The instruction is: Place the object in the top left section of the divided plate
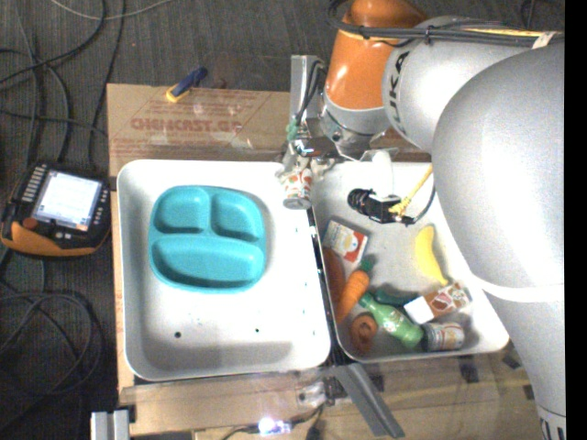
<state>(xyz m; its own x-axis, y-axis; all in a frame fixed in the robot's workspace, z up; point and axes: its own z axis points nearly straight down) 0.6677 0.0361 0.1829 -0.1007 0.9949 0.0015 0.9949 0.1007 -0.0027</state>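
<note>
**Stock entry: one small item in transit between the bins**

Camera view. We record a teal divided plate point(209, 237) lying in the left bin point(138, 337), its top left section bare. The gripper point(298, 174) hangs over the inner rims where the two bins meet, near their far edge. Below its fingers point(292, 154) we log a small white-and-red object point(295, 184), possibly a cup or can. The view is coarse here, so we cannot tell how wide the fingers stand or whether they truly have hold of it.

Handling, as we judge it: light, rigid, smooth-sided and likely to slip or roll. It is best pinched across its middle, kept upright and set down gently.

Also listed, in the right bin point(491, 337): a banana point(426, 253), a carrot point(353, 287), a green bottle point(393, 319), a small carton point(346, 239) and a tin point(443, 336). A handheld pendant point(60, 207) lies off to the left, beyond the tabletop.
</note>
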